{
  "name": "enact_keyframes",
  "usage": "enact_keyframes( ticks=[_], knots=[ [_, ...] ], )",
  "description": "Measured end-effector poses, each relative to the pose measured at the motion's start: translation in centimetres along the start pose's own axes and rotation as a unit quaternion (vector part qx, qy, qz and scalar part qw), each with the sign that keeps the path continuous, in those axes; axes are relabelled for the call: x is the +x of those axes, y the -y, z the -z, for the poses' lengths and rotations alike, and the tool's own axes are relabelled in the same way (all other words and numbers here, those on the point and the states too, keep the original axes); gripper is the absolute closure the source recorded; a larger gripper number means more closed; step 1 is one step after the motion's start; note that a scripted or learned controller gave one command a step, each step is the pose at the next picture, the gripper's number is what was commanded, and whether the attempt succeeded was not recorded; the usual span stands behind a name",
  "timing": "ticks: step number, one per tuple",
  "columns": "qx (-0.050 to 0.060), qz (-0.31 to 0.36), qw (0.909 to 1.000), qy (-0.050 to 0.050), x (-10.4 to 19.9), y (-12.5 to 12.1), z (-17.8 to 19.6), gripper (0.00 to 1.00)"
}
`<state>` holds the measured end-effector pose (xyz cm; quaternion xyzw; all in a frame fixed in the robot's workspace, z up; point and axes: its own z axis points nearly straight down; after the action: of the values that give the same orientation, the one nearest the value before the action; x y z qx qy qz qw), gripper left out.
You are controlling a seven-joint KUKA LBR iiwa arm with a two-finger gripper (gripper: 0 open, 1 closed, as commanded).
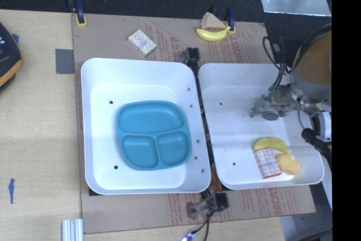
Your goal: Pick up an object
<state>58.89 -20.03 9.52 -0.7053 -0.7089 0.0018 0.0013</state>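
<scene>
The arm (316, 65) is cut off at the right edge, and the fingers of the gripper (266, 110) are too blurred to judge. At the left edge a dark device (8, 56) is cut off

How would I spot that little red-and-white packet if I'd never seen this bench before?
Look at the right-hand white bin and go to its near right corner, where three small things huddle together. The packet is the flat rectangular one with red-and-white print, lying below a yellow banana and left of a yellow chunk; it alone isn't yellow.
</scene>
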Motion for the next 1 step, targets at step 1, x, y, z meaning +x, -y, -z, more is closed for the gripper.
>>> enact_keyframes(
  ticks=[1],
  knots=[
    [-0.001,-0.001,1.0,-0.001,-0.92,-6.74,-0.27,0.0]
  ],
)
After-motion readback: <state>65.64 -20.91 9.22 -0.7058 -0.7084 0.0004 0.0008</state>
